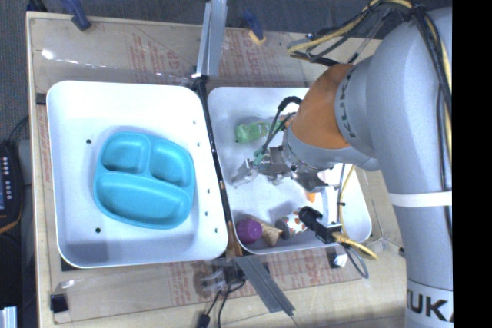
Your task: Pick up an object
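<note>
The gripper [244,173] hangs low over the middle of the right bin [223,107], maybe to grab something, with the green toy [250,132] near its far edge.

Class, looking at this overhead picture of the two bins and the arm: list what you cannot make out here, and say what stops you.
1. Gripper, camera view: small and blurred, so what it is doing can't be read.
2. Right bin: its right part is hidden under the arm.
3. Small items near the purple ball: too small and crowded to identify.
4. Green object: blurred, so its kind is unclear.
5. Blue divided tray: compartment depth can't be judged.
</note>
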Available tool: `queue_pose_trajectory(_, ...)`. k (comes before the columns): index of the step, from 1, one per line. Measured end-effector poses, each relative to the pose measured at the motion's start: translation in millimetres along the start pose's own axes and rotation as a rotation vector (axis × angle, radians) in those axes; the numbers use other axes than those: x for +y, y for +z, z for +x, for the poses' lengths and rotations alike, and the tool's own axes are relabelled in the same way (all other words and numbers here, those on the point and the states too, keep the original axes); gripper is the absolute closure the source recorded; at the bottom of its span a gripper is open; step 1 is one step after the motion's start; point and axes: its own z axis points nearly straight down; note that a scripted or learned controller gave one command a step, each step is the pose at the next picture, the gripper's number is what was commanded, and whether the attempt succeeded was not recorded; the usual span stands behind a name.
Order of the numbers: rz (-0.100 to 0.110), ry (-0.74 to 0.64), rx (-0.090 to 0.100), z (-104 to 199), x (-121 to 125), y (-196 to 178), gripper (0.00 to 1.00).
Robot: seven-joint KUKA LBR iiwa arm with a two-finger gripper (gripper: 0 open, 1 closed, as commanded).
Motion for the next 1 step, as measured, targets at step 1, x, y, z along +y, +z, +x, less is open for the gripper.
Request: queue_pose_trajectory(1,0.000,-0.002,0.000,13.5,-57.8,0.1,0.00)
